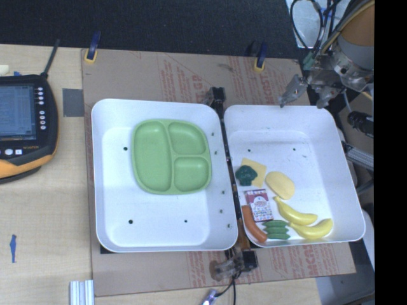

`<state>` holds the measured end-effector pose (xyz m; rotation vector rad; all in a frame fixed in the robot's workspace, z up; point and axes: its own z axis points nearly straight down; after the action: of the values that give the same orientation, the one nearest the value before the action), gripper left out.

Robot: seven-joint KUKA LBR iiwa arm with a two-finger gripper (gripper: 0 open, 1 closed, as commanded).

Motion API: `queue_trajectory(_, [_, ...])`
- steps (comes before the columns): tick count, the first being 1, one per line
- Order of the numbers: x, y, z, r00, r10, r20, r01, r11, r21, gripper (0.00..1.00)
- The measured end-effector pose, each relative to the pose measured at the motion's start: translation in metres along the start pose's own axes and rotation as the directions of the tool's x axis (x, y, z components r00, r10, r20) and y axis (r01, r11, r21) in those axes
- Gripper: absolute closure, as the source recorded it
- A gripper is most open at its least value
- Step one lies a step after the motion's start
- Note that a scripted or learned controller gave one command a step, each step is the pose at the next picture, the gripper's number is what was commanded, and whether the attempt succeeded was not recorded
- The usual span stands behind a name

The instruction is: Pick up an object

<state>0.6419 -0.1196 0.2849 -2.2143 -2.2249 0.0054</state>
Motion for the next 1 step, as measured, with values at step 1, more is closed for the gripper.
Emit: queue_trajectory(1, [-0.073,0.0129,0.0799,1.0,0.002,0.001,-0.002,1.0,0.004,0.0])
